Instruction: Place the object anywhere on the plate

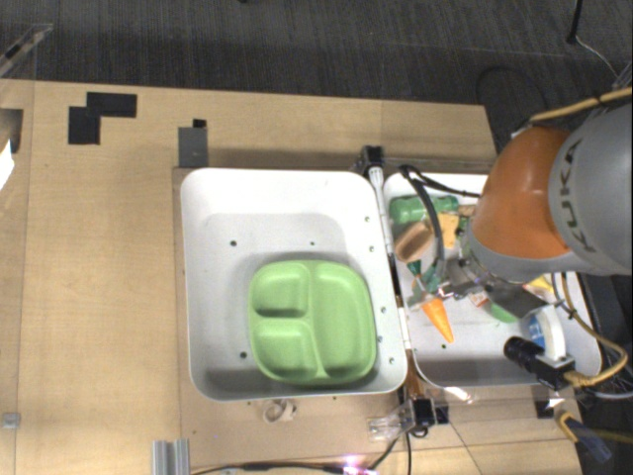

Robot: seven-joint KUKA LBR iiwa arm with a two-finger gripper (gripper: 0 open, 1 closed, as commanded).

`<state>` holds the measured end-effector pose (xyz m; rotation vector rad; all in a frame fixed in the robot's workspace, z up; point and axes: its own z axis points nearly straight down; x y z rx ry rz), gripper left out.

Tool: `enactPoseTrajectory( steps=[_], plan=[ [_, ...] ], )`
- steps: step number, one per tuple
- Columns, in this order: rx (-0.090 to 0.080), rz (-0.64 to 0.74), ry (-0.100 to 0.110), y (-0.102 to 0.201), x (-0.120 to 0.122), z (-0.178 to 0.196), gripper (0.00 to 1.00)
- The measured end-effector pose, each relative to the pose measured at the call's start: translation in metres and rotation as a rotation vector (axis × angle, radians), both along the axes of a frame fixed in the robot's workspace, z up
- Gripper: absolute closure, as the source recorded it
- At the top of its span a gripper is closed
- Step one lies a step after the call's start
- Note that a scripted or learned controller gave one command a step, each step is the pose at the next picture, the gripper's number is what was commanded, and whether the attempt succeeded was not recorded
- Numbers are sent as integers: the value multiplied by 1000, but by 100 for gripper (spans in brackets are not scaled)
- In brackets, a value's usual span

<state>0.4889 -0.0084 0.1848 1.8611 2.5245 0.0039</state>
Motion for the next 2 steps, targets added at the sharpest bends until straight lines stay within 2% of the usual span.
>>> enactPoseTrajectory(
  steps=[1,2],
  plan=[
    [4,-125,-1,78,22,37,100],
    [2,-128,-1,75,22,37,0]
  ],
)
